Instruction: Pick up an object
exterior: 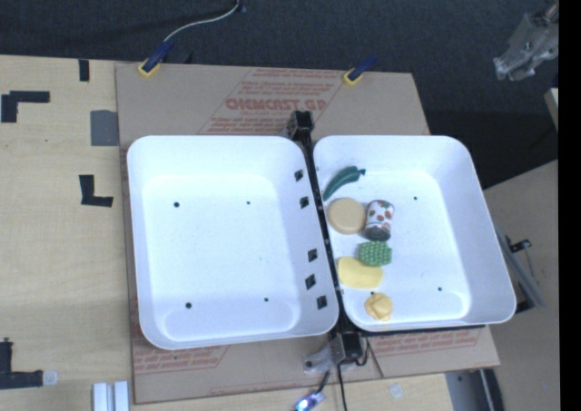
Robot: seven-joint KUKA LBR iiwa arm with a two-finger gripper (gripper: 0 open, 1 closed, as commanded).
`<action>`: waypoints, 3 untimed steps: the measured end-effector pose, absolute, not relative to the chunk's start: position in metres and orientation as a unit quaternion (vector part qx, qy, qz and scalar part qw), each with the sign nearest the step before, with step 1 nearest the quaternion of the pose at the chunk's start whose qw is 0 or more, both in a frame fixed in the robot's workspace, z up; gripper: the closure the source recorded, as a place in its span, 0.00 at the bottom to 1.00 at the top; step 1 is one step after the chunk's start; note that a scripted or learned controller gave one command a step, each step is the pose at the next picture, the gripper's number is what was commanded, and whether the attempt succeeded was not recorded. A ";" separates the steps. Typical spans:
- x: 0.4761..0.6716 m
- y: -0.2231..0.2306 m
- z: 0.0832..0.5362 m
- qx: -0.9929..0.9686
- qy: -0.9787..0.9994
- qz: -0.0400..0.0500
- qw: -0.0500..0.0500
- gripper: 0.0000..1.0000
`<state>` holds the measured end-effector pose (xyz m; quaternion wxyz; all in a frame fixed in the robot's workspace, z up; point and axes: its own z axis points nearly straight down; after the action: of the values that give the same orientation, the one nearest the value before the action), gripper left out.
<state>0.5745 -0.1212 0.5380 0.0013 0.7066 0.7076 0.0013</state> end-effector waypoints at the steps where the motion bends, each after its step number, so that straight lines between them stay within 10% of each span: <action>1: 0.499 -0.089 0.517 0.706 0.708 0.000 -0.001 1.00; 2: 0.483 -0.082 0.536 0.707 0.707 0.001 0.001 1.00; 3: 0.484 -0.082 0.535 0.707 0.707 0.000 0.000 0.00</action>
<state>0.4840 -0.0821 0.5349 0.0004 0.7069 0.7073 -0.0001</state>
